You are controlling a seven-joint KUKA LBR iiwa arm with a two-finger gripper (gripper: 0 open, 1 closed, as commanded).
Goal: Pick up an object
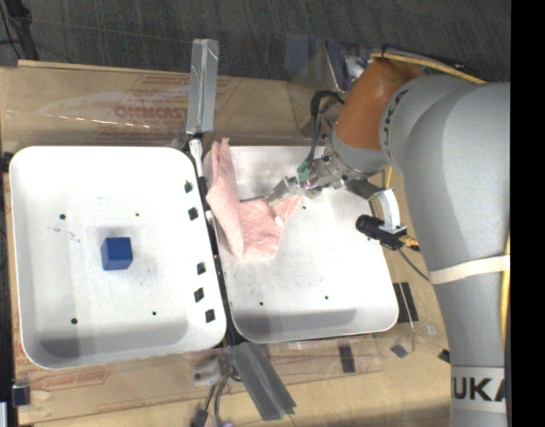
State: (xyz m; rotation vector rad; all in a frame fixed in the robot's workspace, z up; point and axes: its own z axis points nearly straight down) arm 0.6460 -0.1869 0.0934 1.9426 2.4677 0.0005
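Note:
A pink cloth [243, 213] lies crumpled in the right bin [343, 283], its left part draped up against the wall between the bins. My gripper [288, 189] is low over the cloth's upper right corner and appears to touch it. The grey arm with its orange band [372, 96] reaches in from the right above the bin's far edge. A small blue cube [117, 253] sits alone on the floor of the left bin [41, 185], far from the gripper.
A black cable fitting [379, 228] hangs off the wrist over the right bin's right side. Grey metal brackets stand at the far [201, 87] and near [259, 381] ends of the divider between the bins. Cardboard [94, 105] lies under both bins.

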